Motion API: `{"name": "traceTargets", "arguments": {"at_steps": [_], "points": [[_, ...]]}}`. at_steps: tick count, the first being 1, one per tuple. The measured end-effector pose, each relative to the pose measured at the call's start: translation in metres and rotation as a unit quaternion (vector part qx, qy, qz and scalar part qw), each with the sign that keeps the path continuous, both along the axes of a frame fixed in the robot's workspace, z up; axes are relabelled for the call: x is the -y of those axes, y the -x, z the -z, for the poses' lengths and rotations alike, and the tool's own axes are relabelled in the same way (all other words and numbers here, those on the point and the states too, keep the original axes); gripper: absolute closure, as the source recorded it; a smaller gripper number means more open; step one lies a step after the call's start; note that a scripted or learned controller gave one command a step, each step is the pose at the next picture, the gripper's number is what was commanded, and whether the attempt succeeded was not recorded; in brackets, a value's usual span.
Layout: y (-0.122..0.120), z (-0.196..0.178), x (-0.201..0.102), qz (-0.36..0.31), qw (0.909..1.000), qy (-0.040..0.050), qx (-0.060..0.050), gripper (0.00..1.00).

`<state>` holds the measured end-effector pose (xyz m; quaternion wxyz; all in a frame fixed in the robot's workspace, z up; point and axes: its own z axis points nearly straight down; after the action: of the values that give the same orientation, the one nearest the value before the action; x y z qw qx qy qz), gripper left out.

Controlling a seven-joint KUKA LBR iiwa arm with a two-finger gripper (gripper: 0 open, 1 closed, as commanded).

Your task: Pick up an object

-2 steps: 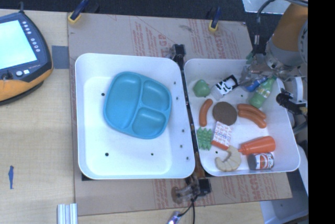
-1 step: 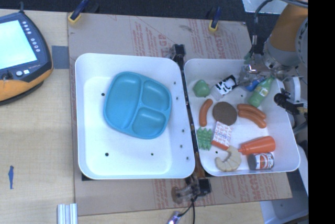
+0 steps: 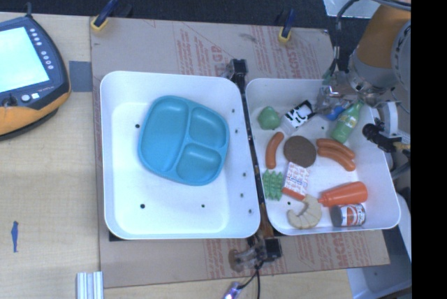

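Observation:
The right bin (image 3: 279, 91) holds several toy foods. Among them are a green bottle (image 3: 346, 123), a black-and-white piece (image 3: 299, 114), a green ball-like piece (image 3: 269, 117), a brown patty (image 3: 299, 150), two sausages (image 3: 336, 153) (image 3: 274, 149), an orange carrot (image 3: 343, 193), a can (image 3: 347, 215), a red-and-white packet (image 3: 297, 179) and a bitten cookie (image 3: 304, 214). My gripper (image 3: 335, 100) hangs low over the bin's far right corner, just above and left of the green bottle. Something small and blue (image 3: 337, 111) sits at its tip.
The left bin (image 3: 119, 151) holds a blue divided plate (image 3: 185, 140). An orange-edged control tablet (image 3: 28, 74) lies on the bench at far left. Clamps (image 3: 103, 15) (image 3: 285, 24) pin the cardboard along the far edge. The arm's body (image 3: 380, 46) overhangs the right bin's far right side.

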<state>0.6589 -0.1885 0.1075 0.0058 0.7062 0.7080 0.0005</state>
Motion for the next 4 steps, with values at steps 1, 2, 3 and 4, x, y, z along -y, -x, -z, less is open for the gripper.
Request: {"name": "traceTargets", "arguments": {"at_steps": [1,2,3,4], "points": [[-0.002,0.0,-0.011,0.002,1.0,0.0035,0.0,0.0],[-0.002,-0.011,-0.01,0.0,1.0,0.0035,0.0,1.0],[-0.002,-0.01,-0.012,-0.001,1.0,0.0014,-0.002,0.0],[-0.002,0.007,-0.022,-0.001,1.0,-0.0007,0.001,0.0]]}}
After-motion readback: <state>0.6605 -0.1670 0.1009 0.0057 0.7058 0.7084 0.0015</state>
